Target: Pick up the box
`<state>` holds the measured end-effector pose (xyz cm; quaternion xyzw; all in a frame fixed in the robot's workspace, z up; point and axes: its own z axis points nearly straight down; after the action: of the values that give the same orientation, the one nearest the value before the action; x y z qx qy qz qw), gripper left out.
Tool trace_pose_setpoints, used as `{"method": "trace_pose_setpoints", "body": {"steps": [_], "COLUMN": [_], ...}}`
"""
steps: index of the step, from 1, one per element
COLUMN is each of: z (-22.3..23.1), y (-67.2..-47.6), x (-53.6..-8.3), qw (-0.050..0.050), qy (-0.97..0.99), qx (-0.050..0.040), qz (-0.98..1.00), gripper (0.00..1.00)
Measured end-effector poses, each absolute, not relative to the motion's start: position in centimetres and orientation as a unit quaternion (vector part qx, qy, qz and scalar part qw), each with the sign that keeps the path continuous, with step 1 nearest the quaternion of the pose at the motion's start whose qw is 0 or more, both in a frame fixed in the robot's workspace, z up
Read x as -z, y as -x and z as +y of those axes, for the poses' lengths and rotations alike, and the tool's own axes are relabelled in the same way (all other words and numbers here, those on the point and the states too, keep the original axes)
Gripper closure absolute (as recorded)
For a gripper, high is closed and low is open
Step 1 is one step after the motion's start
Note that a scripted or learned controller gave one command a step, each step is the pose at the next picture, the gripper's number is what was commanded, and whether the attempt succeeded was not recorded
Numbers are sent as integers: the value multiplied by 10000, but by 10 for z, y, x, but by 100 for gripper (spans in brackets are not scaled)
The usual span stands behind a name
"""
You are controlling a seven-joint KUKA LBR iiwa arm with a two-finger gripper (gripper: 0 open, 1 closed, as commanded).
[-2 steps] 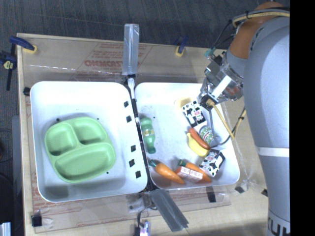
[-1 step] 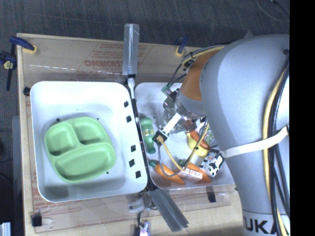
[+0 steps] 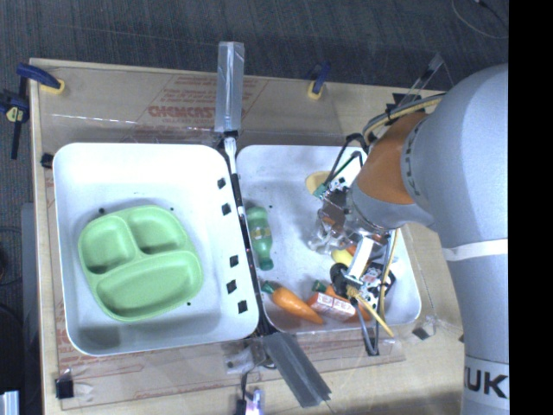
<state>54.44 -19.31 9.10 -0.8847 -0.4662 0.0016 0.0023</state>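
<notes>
In the right bin, the box lies flat, long axis left-right.

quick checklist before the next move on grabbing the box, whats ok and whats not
1. Box located: ok. The box lies in the right bin, near its front wall.
2. Gripper over the right bin: ok. The gripper is down among the items there.
3. Gripper above the box: not ok. It sits further back than the box.
4. Box held: not ok. Nothing shows between the fingers.
5. Clutter around the box: not ok. The carrot lies close beside it.
6. Finger opening: cannot tell.
</notes>
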Motion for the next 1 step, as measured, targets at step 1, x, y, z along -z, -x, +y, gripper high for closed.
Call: {"method": "trace_pose_setpoints", "body": {"steps": [1], "z": [-198], "y": [-502], "x": [-92], "qw": [17], "qy": [8133], "qx": [0], "qz": [-5818], "gripper": [100]}}
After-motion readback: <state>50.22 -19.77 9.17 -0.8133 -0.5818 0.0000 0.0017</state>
